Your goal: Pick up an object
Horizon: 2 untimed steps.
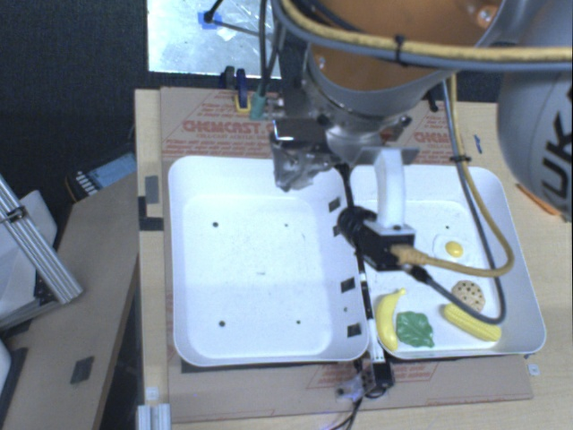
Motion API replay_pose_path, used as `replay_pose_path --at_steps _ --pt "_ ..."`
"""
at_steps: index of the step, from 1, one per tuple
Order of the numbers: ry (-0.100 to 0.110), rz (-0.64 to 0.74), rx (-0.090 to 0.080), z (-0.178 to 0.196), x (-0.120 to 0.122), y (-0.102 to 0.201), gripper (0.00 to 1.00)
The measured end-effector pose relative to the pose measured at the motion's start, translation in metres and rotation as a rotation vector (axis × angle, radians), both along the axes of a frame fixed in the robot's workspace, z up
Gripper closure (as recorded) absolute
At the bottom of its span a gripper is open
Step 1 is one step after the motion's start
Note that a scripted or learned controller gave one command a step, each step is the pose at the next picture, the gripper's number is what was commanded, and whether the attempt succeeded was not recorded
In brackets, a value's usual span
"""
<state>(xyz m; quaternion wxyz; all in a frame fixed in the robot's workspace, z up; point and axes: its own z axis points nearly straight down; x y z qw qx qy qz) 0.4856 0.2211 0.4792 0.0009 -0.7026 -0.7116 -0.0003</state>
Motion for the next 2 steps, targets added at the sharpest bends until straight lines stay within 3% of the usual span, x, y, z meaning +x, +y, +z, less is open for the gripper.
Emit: replay_pose_path --at_steps 1,2 --pt "-0.009 -0.017 -0.001 0.059 0.041 -0.071 1.0" --pt "-0.003 0.0 0.001 0.055 0.036 0.018 1.0"
